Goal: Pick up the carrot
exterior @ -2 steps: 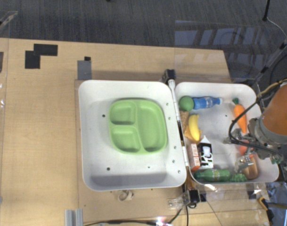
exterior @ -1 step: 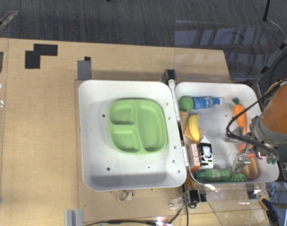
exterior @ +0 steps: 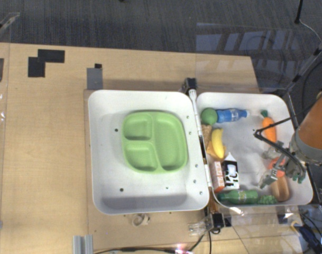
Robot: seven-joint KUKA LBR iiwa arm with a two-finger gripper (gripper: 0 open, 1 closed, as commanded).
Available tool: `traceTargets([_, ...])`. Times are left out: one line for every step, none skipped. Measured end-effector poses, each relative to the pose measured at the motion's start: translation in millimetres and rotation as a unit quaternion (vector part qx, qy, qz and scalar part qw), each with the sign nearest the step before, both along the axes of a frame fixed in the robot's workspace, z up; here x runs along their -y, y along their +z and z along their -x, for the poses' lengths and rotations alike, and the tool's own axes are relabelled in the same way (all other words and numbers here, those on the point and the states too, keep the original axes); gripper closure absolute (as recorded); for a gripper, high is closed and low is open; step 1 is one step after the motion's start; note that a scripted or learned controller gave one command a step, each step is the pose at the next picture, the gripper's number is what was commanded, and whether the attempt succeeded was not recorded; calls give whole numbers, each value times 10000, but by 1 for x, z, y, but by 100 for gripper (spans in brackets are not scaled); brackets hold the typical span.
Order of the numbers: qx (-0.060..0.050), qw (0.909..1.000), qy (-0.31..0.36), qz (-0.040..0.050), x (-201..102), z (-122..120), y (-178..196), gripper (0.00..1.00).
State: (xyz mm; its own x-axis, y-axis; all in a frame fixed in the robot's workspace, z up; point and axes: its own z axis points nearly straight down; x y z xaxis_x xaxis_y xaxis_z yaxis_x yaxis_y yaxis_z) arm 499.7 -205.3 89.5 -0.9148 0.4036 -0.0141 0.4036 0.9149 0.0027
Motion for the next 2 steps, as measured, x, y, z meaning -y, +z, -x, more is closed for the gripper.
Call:
traceTargets([12, 9930, -1181, -9, 1, 7, 0, 0])
traceTargets([-7, 9732, -2299, -44, -3, -108, -2, 0])
